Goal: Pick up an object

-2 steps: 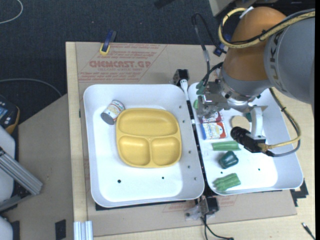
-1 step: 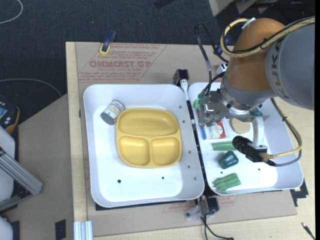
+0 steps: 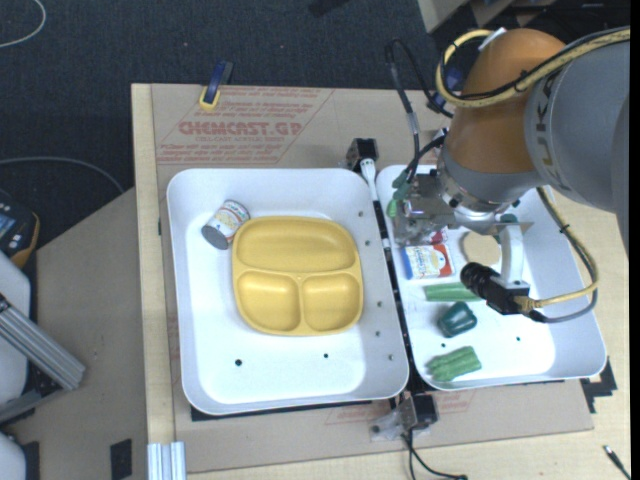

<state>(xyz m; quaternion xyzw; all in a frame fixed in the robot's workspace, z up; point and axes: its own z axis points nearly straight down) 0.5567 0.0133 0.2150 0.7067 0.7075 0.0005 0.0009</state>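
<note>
While the yellow tray [image 3: 297, 273] is lying in the left bin [image 3: 190, 298], the gripper [image 3: 420, 218] is hovering at the right bin's [image 3: 570, 343] far left corner.

The arm [image 3: 560, 108] runs off the right edge, and its bulk covers the back of the right bin [image 3: 570, 353]. The red and white packet [image 3: 428, 261] is partly tucked beneath the wrist, its print too small to read. The small can's [image 3: 226, 223] label is a blur.
</note>
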